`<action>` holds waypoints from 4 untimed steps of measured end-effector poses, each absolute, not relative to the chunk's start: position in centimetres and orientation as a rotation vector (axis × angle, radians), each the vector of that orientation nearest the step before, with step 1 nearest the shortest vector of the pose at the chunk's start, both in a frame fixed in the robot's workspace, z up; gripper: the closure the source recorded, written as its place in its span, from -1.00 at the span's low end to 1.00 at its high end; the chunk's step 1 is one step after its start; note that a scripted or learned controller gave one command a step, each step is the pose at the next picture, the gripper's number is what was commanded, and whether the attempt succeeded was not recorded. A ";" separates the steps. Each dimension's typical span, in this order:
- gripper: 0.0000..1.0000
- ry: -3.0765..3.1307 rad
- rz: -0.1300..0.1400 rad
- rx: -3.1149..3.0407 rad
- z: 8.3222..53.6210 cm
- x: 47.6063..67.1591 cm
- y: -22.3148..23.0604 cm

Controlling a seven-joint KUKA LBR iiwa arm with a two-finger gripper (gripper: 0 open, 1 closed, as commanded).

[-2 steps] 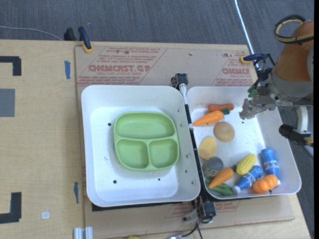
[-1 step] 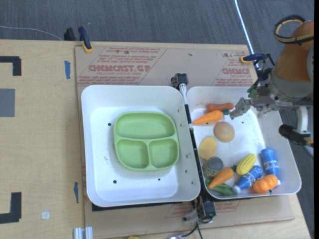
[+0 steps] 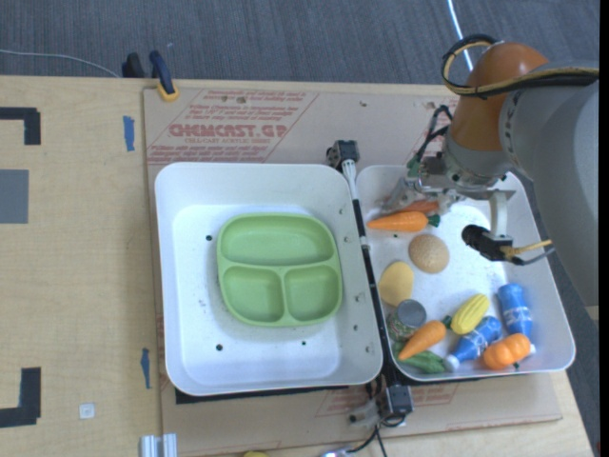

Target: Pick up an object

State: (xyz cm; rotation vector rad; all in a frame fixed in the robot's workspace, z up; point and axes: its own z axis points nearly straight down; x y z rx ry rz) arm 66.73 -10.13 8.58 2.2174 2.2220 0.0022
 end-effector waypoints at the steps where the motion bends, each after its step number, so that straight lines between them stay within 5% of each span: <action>1: -1.00 2.224 -0.001 2.220 8.5 66.7 -9.2; 4: -1.00 2.224 -0.001 2.220 8.5 66.7 -9.2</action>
